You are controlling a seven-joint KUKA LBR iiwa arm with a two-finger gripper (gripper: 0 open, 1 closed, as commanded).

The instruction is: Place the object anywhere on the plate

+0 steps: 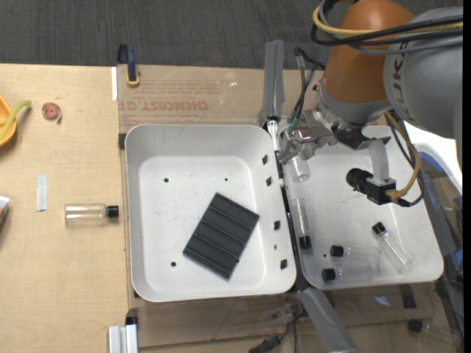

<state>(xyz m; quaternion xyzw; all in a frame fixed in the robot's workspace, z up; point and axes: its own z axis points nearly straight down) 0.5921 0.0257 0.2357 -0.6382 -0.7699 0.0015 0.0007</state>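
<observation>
On the bare bench at far left lies a small clear bottle (87,212), well apart from the work. The left bin (147,142) holds the dark ribbed plate (221,235), lying flat and askew toward the bin's lower right. Just past the seam between the bins, the gripper (294,147) hangs over the near-left corner of the right bin (419,267), with a clear vial (297,169) directly under it. That vial looks like the object to be moved. Whether the gripper is clamped on it or merely above it, I cannot tell.

If it is held, the carry should probably run leftward and toward the lower edge, clearing both rims, then lower over the plate's middle so the round vial has ribs to settle against.

The arm's bulk covers the right bin's far side. More vials (388,244) and loose black caps (336,251) lie below, their clear glass faint against the white.
</observation>
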